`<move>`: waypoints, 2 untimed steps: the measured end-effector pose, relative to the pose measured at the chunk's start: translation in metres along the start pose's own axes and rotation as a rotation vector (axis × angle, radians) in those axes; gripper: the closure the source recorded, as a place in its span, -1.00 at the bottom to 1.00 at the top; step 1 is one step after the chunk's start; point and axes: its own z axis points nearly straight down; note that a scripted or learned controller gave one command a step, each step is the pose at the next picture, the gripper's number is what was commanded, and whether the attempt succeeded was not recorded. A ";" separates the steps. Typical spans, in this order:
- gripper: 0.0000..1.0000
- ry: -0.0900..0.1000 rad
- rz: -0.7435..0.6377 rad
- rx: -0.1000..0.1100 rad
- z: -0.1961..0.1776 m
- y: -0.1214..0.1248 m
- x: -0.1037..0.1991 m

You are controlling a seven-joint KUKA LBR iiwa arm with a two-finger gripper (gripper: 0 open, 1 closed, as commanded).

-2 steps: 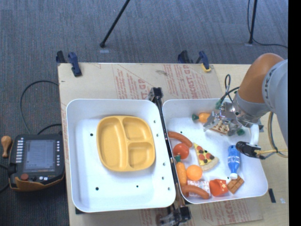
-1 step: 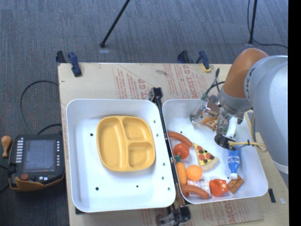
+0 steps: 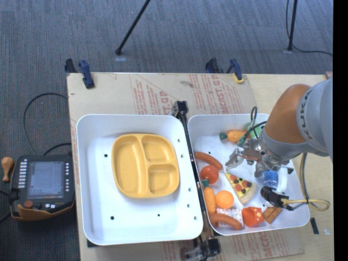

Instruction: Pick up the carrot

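**Gripper over the wrong part of a crowded bin; carrot not yet reached**

The gripper (image 3: pixel 243 157) hangs over the middle of the right bin (image 3: pixel 302 217). Whether it is spread or closed I cannot tell at this angle, and nothing is seen between its tips.

Working from the near edge back: the carrot (image 3: pixel 210 199) lies on end along the left wall of the right bin, close to the front, apart from the gripper. It is hemmed in. An orange ball (image 3: pixel 224 199) sits just beside it on the right, a sausage (image 3: pixel 227 219) lies across its near end, and a tomato (image 3: pixel 209 174) sits against its far end. A second sausage (image 3: pixel 209 159) lies behind that. The pizza slice (image 3: pixel 241 186) sits directly below the gripper.

Risks, as judged from this layout:
- A straight descent from here would land on the pizza slice or the tomato, not the carrot.
- The bin wall leaves little room for a finger on the carrot's left side; a finger may strike the rim.
- The ball may roll or be pinched in with the carrot, spoiling the grasp.
- The tapered carrot may slip out if caught near its thin end.

A second orange-and-green piece (image 3: pixel 236 136) lies at the far side of the bin; it could be mistaken for the target. The left bin (image 3: pixel 92 200) holds a yellow divided plate (image 3: pixel 145 164).
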 end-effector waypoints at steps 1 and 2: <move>-1.00 0.000 -0.030 -0.002 -0.044 0.048 0.024; -1.00 0.020 0.268 0.039 -0.004 0.091 -0.024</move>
